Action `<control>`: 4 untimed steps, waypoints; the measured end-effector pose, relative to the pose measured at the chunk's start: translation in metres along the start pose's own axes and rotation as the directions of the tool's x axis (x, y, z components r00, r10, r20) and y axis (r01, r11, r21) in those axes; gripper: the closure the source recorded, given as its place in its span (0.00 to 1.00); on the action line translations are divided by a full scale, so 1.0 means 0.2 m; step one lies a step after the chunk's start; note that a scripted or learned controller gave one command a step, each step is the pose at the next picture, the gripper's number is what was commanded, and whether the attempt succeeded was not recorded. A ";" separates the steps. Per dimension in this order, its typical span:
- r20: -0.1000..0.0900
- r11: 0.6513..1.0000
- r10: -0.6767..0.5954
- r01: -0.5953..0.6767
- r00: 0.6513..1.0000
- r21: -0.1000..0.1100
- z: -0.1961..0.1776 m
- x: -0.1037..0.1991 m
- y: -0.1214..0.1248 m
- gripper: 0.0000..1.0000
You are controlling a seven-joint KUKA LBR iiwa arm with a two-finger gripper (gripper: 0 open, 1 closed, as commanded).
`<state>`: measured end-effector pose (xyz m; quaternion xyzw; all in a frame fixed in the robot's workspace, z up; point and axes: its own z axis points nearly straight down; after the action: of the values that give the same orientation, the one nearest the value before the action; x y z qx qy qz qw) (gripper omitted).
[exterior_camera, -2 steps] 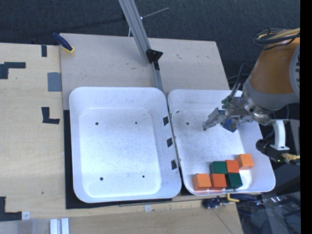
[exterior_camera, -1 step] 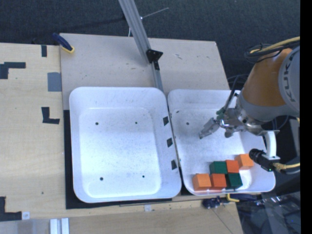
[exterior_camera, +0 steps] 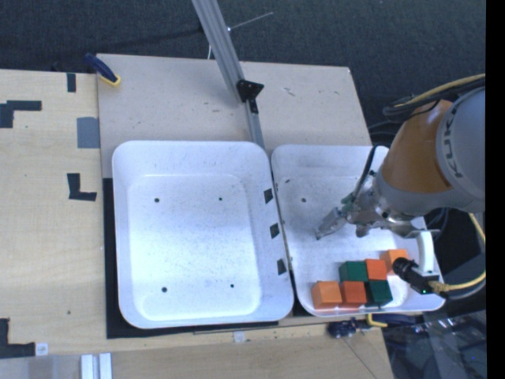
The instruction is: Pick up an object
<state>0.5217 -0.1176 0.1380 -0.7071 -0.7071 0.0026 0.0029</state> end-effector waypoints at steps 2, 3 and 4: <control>0.001 1.000 -0.001 0.001 1.000 -0.011 -0.30 -0.01 -0.03 1.00; 0.000 1.000 -0.001 0.001 1.000 -0.008 -0.33 -0.01 -0.03 1.00; -0.001 1.000 -0.007 0.007 1.000 -0.008 -0.40 0.23 -0.03 1.00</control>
<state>0.5164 -0.0715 0.2178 -0.7047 -0.7095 -0.0007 0.0007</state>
